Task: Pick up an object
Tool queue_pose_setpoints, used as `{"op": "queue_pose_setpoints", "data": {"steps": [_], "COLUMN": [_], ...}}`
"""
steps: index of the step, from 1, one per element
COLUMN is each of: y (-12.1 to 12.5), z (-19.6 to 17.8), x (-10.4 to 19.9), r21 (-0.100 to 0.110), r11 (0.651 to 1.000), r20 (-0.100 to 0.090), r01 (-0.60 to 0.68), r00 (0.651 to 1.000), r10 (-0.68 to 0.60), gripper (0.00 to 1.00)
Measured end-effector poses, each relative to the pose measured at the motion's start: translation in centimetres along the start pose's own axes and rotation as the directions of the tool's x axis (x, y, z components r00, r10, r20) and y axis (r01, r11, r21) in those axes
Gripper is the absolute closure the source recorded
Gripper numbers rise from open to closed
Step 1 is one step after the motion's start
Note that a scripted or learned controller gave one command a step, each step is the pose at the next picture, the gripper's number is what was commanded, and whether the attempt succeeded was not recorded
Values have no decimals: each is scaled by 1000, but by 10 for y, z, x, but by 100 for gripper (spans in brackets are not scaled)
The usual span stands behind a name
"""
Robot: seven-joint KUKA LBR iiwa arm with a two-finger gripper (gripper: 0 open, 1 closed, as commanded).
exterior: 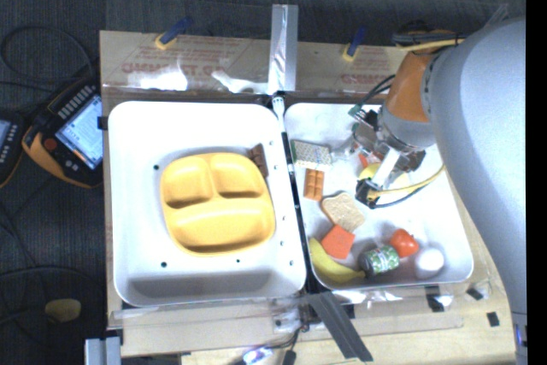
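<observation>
My gripper [364,146] hangs low over the back of the right bin [453,222], below the arm's orange band [405,95]. A small red-orange thing [363,159] shows right by the gripper; whether it is held cannot be seen. In front of it lie a slice of toast [344,208], an orange waffle piece [314,182] and a grey-green patterned packet [310,152]. Along the bin's front sit an orange block [338,242], a banana [328,266], a green can [379,260], a red tomato [403,243] and a white egg [429,261].
The left bin [137,184] holds a yellow divided plate [218,201] and a small brown piece [256,156] by the dividing wall. The big grey arm [491,141] covers the right bin's right side. A handheld pendant [73,132] lies left of the bench.
</observation>
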State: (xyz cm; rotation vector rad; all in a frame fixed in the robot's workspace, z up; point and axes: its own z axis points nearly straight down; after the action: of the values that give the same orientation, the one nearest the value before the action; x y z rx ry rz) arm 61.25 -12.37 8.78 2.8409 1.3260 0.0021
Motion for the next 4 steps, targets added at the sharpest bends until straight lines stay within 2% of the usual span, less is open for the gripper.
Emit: {"op": "queue_pose_setpoints", "data": {"steps": [1, 2, 3, 4], "y": [1, 72, 72, 42], "z": [-8, -67, -67, -5], "x": [0, -50, -50, -58], "r21": [2, 8, 8, 12], "r11": [1000, 991, 991, 964], "r20": [1, 2, 3, -5], "r01": [0, 133, 133, 267], "r00": [1000, 991, 991, 964], "r10": [0, -133, -133, -267], "gripper": [100, 100, 0, 0]}}
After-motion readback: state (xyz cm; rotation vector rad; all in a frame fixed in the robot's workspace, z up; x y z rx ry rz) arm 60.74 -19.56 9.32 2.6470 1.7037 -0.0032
